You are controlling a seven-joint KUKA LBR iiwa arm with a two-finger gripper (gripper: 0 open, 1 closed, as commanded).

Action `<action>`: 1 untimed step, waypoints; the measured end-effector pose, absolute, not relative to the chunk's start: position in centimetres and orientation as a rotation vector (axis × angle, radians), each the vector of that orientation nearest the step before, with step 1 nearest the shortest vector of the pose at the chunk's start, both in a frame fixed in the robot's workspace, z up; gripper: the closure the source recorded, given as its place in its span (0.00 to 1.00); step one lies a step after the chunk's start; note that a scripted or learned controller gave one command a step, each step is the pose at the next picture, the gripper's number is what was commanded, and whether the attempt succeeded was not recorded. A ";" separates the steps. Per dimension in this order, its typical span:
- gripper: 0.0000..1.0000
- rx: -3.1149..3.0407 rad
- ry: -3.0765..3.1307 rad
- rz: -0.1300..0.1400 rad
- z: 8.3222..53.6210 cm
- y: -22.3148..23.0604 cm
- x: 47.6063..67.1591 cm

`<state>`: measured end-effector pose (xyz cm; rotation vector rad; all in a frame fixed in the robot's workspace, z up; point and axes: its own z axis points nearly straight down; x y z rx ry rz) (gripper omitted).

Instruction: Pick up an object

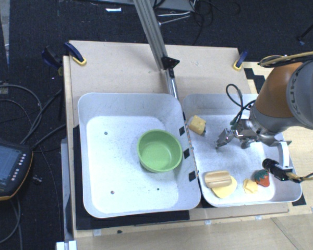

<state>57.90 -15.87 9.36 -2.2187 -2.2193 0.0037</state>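
In the right bin [219, 105] lie a yellow sponge-like block [198, 124] near the far left corner, a tan and yellow sandwich-like toy [220, 183] at the front, a small yellow piece [251, 186] and a red strawberry-like toy [262, 178] at the front right. My gripper [223, 140] hangs over the middle of this bin, pointing left, with its fingers spread and nothing between them. It sits right of and below the yellow block, apart from it.
A green bowl [159, 150] stands in the left bin [101, 191]. A slanted metal pole [151, 27] runs from the top down to the wall between the bins. Cables loop above the gripper's wrist [235, 95]. Clamps mark the bench corners.
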 end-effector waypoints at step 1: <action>1.00 -2.221 -2.222 -0.001 10.6 -15.9 58.0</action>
